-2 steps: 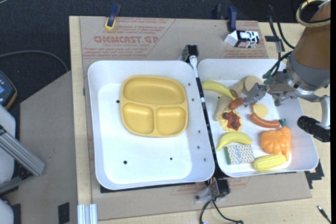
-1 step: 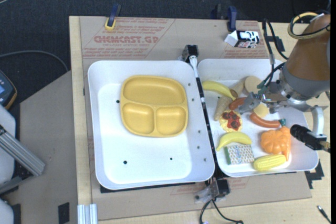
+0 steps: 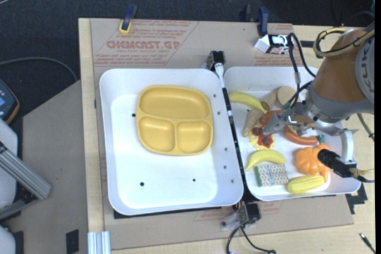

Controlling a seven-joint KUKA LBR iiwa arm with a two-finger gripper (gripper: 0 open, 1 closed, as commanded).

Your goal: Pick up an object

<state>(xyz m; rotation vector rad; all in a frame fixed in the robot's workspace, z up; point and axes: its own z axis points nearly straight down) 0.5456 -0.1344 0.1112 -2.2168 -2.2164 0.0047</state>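
Two white bins (image 3: 119, 146) — end effector (image 3: 275, 121), grip state unclear, low over curved yellow bananas (image 3: 246, 100) and toy food.

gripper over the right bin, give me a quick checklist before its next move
1. Gripper is above the cluttered right bin: ok.
2. Something sits clearly between the fingers: cannot tell, the tips are lost in the clutter.
3. Targets are within easy reach: ok, a banana and a hot dog lie close by.
4. Items are spaced for a clean single grasp: not ok, the second banana, orange pumpkin and corn cob crowd together.
5. Left bin's yellow divided tray is out of the arm's way: ok.
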